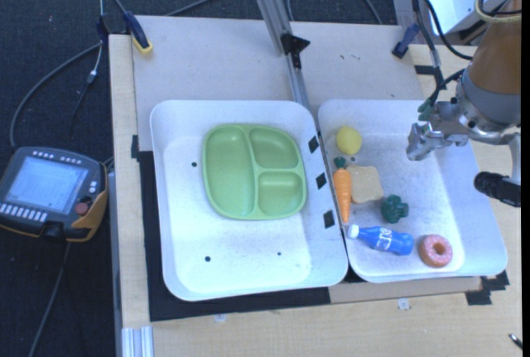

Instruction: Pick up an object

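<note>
gripper (424, 142): hanging over the right bin (476, 206), can't tell its state
lemon (349, 140): just sitting nearby, untouched

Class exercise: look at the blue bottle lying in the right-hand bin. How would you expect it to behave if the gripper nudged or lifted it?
The blue bottle lies on its side, so a nudge would probably roll it toward the donut beside it. Its rounded, shiny body looks smooth, so the gripper could slip off unless it closes squarely across.
</note>
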